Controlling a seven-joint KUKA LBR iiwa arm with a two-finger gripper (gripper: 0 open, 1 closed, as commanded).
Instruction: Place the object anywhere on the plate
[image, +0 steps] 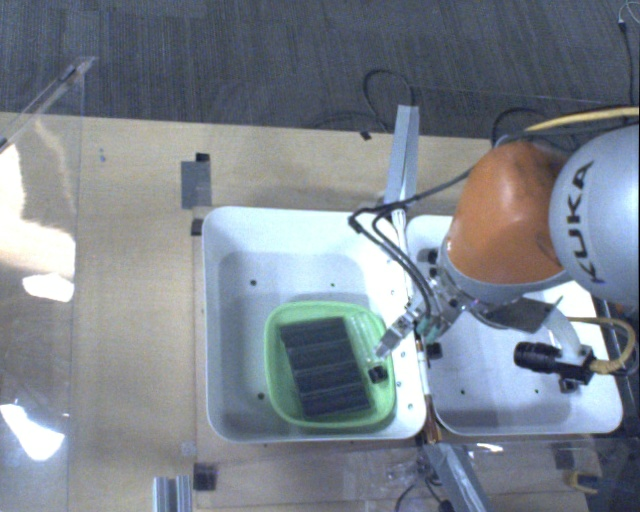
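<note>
In the left bin (230, 300) lies the green plate (275, 350), a rounded-square dish resting toward the bin's near right corner, and on it sits the dark ribbed object (325, 368), its long axis running from far-left to near-right across the plate. The gripper (383, 358) hangs over the plate's right rim, just right of the object, with the grey wrist and orange band above the seam between the two bins. Whether the fingers are spread or pressed together cannot be told; nothing is seen between them. In my judgement the object already rests on the plate. The right bin (500, 400) lies under the arm; cables loop off the wrist over the bin seam. The desk (120, 300) around the bins carries nothing in the arm's way.
</note>
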